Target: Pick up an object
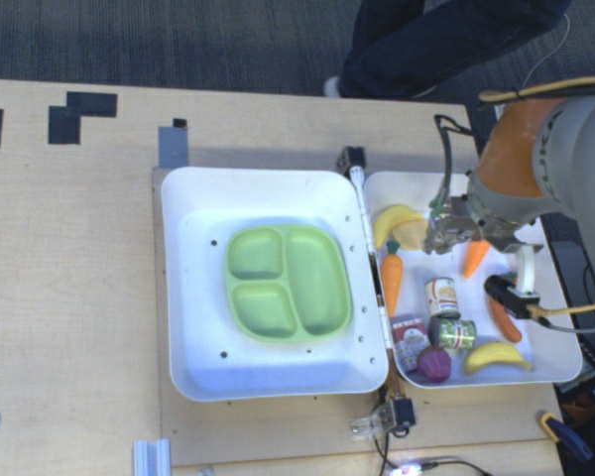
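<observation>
My gripper (442,236) hangs over the back part of the right bin (565,365), under the grey wrist with the orange band. A yellow banana (394,223) lies just to its left and a short carrot (475,257) just to its right. Nothing is visibly held. Nearer the front lie a longer carrot (391,280), a small white can (440,294), a green can (454,333), a second banana (498,357), a purple fruit (434,365) and a red-and-white packet (409,337).
The left bin (193,266) holds a green divided plate (286,282). A black-and-white fitting with cables (511,291) hangs off the arm over the right bin's right side, above an orange-red carrot (506,323). A person stands behind the bench.
</observation>
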Controlling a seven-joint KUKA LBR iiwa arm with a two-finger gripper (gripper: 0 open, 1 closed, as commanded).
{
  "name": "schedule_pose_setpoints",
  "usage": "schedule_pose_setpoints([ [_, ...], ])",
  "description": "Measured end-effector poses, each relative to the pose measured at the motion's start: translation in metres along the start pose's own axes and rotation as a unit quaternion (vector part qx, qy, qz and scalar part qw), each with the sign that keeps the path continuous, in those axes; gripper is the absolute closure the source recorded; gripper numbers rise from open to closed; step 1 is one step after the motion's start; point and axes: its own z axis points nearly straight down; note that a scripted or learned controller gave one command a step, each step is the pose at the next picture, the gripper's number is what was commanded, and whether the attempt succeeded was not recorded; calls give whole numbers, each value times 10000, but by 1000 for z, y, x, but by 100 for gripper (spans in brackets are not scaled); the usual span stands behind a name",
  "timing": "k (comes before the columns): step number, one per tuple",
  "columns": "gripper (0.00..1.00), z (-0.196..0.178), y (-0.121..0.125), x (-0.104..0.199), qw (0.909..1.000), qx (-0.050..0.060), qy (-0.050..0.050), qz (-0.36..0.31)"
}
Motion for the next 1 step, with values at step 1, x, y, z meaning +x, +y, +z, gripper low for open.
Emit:
schedule_pose_setpoints([
  [1, 0, 0, 0, 0, 10000, 2, -1, -2],
])
